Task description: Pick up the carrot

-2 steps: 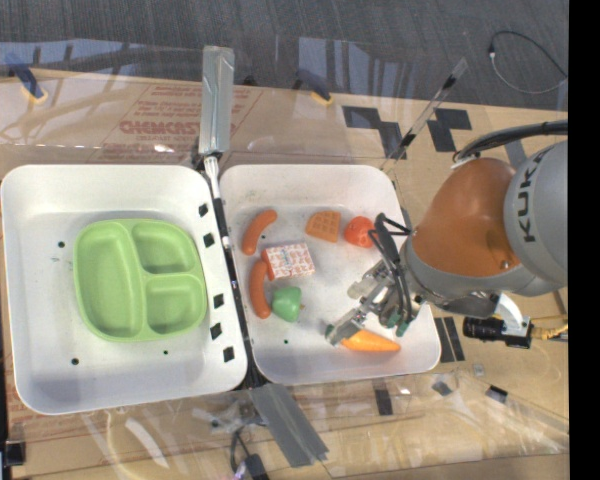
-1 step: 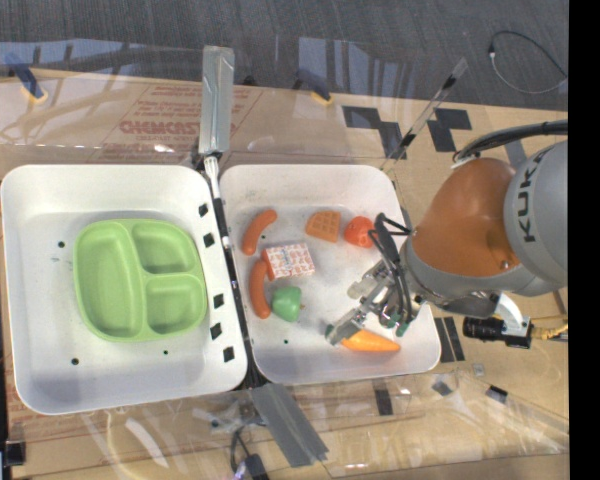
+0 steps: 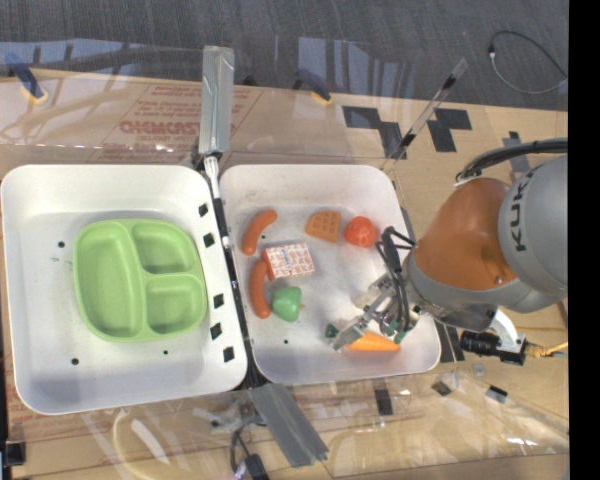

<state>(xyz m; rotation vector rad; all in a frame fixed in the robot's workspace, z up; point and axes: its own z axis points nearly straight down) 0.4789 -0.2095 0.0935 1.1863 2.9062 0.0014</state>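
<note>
We see the carrot (image 3: 372,344) in the right bin (image 3: 310,183), by its near wall w/ the gripper (image 3: 365,330) right over it; can't tell open or closed. Risk: fingers hit the wall, carrot skids off.

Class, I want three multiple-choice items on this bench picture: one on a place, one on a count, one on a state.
1. Where does the carrot lie?
A. right bin's near-right corner
B. on the green tray
C. outside the bins

2. How many sausages are in the right bin?
A. one
B. two
C. four

3. The green tray is:
A. upside down
B. standing on edge
C. lying flat, compartments up

Answers: 1 A, it lies beside the gripper by that corner. 2 B, two sausages near the divider. 3 C, three hollows face up.
</note>
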